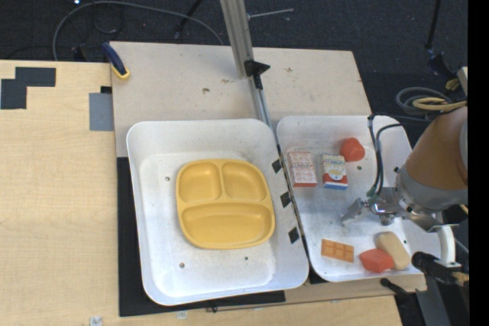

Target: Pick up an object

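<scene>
No object is lifted yet. The gripper point(354, 211) hangs over the right bin point(309, 240) centre, fingers spread, holding nothing. Nearest candidate: the orange wafer point(338, 250) near the bin's front edge.

A yellow divided plate point(225, 204) sits in a white bin point(153, 240); the other white bin point(302, 240) holds red pieces point(352, 149), an orange waffled bar point(338, 250), and two printed cartons point(301, 168).
</scene>
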Controlling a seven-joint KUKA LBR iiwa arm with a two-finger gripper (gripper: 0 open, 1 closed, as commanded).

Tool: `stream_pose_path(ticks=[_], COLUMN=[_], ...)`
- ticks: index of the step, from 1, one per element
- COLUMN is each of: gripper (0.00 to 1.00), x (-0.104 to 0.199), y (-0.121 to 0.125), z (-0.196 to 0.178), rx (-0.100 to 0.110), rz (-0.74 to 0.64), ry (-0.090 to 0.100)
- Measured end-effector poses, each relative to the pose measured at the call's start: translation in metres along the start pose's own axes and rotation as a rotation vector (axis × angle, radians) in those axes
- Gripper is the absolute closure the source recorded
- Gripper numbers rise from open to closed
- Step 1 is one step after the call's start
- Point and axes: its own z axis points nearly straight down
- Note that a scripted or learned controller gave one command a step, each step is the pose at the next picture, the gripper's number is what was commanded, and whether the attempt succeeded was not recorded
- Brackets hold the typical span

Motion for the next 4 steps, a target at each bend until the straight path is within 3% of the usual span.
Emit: stream_pose_path(ticks=[1, 4], gripper=[1.0, 1.0], x=[0.0, -0.009], y=[0.002, -0.007], z=[-0.012, -0.172], rx=[-0.005, -0.006], rz=[0.003, -0.001], ry=[0.002, -0.005])
